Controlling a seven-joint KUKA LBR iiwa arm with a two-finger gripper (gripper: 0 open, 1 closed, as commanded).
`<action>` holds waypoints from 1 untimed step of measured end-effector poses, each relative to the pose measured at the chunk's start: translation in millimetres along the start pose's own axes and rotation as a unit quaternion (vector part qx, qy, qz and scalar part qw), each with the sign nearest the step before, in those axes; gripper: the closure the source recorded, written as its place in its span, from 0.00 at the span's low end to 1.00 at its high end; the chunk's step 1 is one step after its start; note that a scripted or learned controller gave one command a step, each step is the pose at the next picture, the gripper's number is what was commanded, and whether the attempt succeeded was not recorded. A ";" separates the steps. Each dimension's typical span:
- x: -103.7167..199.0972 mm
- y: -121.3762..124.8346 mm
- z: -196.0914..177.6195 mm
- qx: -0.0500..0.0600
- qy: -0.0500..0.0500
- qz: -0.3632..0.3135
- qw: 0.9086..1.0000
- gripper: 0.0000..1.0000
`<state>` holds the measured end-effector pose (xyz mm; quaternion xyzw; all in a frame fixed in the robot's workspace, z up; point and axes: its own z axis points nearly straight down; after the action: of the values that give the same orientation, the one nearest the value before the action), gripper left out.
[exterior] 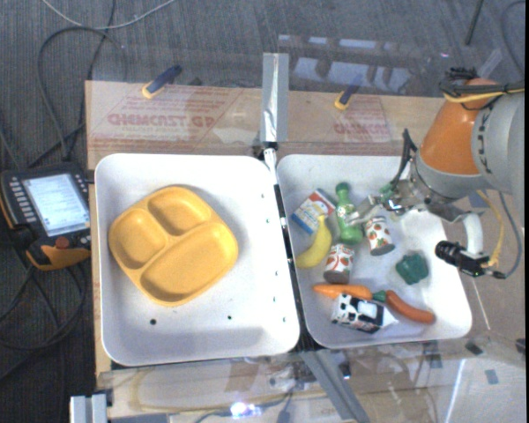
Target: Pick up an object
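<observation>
End effector (390, 199): low over right bin (458, 324), by green bottle (346, 212); fingers — can't tell.
Arm (472, 139): in from 3 o'clock, orange band up top.
Bench: 2 white bins; left bin (123, 342) has 1 yellow tray (173, 243).
Right bin: 1 banana (316, 244), 2 small cans (379, 233), 1 carrot (342, 291), 1 green block (413, 268).
Floor: pendant (44, 205) at 9 o'clock, cables.
</observation>
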<state>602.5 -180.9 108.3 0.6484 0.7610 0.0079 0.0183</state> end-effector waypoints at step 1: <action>-1.6 -23.2 17.8 0.013 0.004 -0.039 0.999 0.00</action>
<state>580.6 -186.5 89.8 0.6185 0.7858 0.0000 0.0071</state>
